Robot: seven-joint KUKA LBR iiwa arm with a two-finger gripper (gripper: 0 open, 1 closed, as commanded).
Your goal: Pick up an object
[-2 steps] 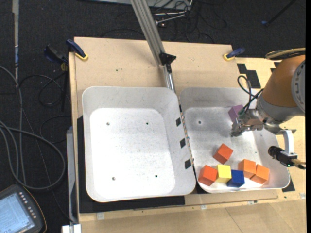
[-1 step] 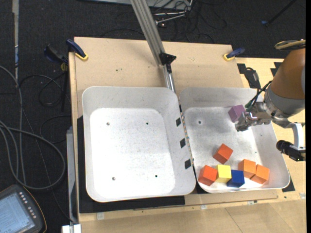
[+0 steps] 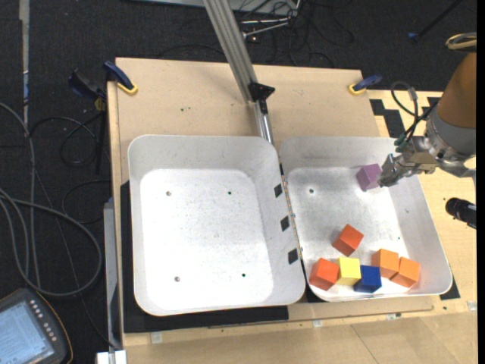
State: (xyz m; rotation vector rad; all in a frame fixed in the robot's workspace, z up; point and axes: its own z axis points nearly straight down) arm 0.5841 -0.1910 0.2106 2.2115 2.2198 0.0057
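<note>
Reaching in over the right bin (image 3: 432,226) from its far right corner, the tool (image 3: 394,170) sits low at the end of the grey arm (image 3: 453,131). How its fingers stand I cannot tell; the wrist hardware hides them. Just beside the tool, on the side away from the arm, lies the purple cube (image 3: 369,177), so close that tip and cube look to be touching, though nothing shows the cube between the fingers. That is the relation the next move turns on: the cube lies directly ahead of the tool, toward the bins' shared edge, level with the tip. Well apart, toward the bin's near edge, an orange cube (image 3: 349,239) sits alone, and beyond it a row of orange, yellow and blue cubes (image 3: 367,271). Beyond the purple cube lies the left bin (image 3: 151,158), on the same worktop (image 3: 197,105).
</note>
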